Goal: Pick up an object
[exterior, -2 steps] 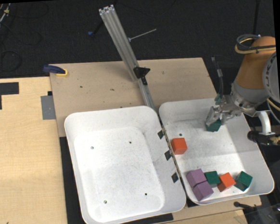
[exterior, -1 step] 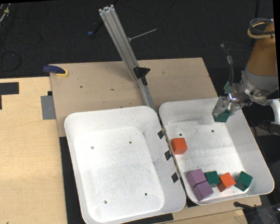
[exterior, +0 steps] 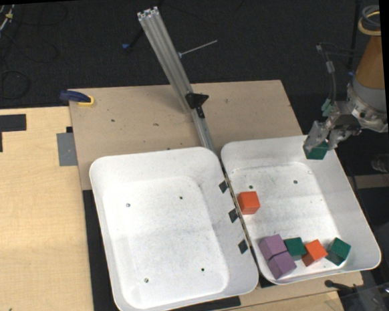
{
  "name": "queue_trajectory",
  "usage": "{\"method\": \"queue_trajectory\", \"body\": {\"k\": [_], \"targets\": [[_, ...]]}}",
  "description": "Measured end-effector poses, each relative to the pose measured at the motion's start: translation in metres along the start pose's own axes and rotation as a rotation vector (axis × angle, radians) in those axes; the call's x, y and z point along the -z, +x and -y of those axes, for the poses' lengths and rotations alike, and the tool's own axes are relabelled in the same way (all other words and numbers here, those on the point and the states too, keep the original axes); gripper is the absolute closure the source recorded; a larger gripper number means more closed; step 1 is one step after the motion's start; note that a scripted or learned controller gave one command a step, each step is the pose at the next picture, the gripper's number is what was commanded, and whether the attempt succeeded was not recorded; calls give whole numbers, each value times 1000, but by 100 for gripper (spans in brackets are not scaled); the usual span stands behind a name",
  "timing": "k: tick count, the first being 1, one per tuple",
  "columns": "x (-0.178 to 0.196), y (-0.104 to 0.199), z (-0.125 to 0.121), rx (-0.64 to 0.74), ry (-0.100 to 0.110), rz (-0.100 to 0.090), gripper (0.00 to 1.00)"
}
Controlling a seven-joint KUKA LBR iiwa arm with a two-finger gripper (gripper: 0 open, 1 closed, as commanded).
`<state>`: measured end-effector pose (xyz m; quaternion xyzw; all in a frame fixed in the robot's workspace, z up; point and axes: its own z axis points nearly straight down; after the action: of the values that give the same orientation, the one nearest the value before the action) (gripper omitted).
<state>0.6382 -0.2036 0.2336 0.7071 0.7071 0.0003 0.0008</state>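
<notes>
Overhead, two white bins sit on a tan counter (exterior: 178,119). Landmark: the right bin (exterior: 338,194). Just left of it, touching, lies the left bin (exterior: 117,191). Above its far right corner hangs the hand (exterior: 322,141), seemingly closed around a green block (exterior: 317,152). Inside it, an orange cube (exterior: 249,202) sits near its left wall; purple blocks (exterior: 277,255), green and orange cubes cluster along its near edge.
</notes>
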Motion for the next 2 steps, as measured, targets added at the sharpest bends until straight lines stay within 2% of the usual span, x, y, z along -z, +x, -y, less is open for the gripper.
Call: {"method": "queue_trajectory", "body": {"k": [2], "targets": [[17, 104, 31, 5, 6, -4, 100]]}}
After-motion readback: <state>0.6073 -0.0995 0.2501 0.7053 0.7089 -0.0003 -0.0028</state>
